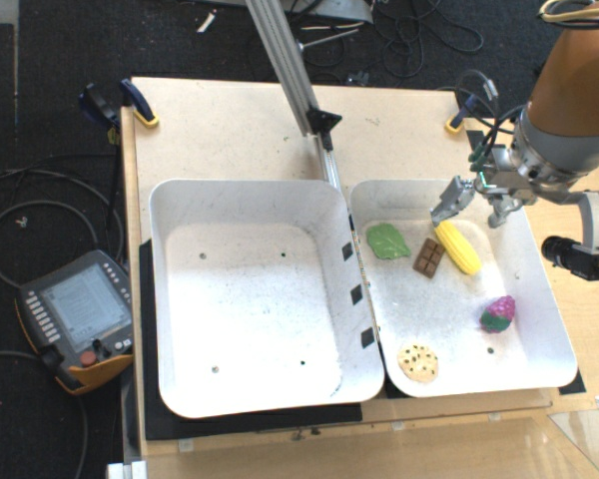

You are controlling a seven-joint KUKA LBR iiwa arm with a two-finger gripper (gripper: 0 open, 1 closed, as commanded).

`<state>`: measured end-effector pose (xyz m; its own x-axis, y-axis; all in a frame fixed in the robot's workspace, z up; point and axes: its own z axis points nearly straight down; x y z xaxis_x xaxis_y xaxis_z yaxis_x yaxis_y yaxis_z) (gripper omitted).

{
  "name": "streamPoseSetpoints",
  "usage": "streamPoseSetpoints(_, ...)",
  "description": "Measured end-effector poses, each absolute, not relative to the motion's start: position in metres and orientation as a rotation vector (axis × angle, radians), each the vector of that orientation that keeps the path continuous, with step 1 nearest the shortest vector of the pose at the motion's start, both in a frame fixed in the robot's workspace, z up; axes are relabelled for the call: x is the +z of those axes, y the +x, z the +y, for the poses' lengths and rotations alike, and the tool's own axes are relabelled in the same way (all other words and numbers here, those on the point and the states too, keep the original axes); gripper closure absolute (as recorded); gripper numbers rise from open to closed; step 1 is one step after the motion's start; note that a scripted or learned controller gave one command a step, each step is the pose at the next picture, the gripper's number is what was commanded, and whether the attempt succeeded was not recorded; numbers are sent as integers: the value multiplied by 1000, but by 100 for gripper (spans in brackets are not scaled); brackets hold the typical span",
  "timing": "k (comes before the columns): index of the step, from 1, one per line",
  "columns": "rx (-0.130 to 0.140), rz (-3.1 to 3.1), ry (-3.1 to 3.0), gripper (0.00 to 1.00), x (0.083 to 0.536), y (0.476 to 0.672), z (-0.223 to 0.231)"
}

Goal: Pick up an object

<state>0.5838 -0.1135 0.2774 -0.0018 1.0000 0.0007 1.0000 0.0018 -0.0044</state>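
over the right bin's (539,297) far edge, the claw (476,205) hangs with fingers apart, just above the corn (459,246).

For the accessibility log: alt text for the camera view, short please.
The gripper hangs with open jaws just above a yellow corn cob in the right bin, holding nothing. Also in that bin: a green leaf, a chocolate bar, purple grapes and a cookie.

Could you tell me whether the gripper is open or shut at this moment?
Open. The gripper hangs above the yellow corn in the right bin, its two fingers spread apart with nothing between them.
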Motion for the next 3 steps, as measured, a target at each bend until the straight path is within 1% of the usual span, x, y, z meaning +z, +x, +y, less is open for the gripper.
streamPoseSetpoints(1,1,-2222,-2221,0,280,584,-114)
streamPoseSetpoints(2,6,-2218,-2218,0,221,586,-104)
streamPoseSetpoints(3,7,-2216,-2218,0,156,585,-106)
